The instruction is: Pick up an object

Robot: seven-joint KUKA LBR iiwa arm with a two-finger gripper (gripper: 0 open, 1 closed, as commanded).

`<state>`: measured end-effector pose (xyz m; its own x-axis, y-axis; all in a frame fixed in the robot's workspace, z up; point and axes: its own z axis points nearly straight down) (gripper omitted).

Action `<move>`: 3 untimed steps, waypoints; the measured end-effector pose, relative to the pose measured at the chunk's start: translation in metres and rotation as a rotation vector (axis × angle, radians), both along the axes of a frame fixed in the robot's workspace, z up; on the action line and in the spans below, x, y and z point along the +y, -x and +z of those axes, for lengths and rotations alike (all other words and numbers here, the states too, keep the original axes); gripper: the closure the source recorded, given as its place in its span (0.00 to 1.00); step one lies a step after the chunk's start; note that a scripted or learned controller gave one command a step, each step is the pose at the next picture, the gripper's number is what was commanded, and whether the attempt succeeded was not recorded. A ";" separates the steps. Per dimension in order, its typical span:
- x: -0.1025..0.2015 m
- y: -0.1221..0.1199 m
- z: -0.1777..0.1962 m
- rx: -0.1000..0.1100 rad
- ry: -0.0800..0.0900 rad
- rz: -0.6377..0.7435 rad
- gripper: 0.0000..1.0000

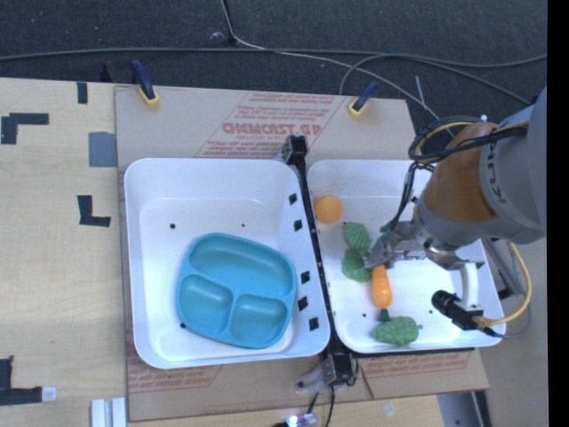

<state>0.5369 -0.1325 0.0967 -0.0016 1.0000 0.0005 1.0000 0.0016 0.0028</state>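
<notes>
My gripper (380, 254) hangs low in the right bin (356, 174), just at 12 o'clock of the carrot (381, 286); its state I cannot tell. Green leafy pieces (357, 249) crowd there, so I risk catching a leaf or pushing the carrot away

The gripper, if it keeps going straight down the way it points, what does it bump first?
Probably the carrot or the green leaf beside it: the gripper hangs right over them in the right bin. Depth is hard to judge.
</notes>
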 end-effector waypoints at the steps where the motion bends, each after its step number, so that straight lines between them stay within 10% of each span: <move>1: -0.005 0.001 0.043 0.001 0.001 -0.001 1.00; 3: 0.002 0.006 0.135 0.001 0.001 0.000 1.00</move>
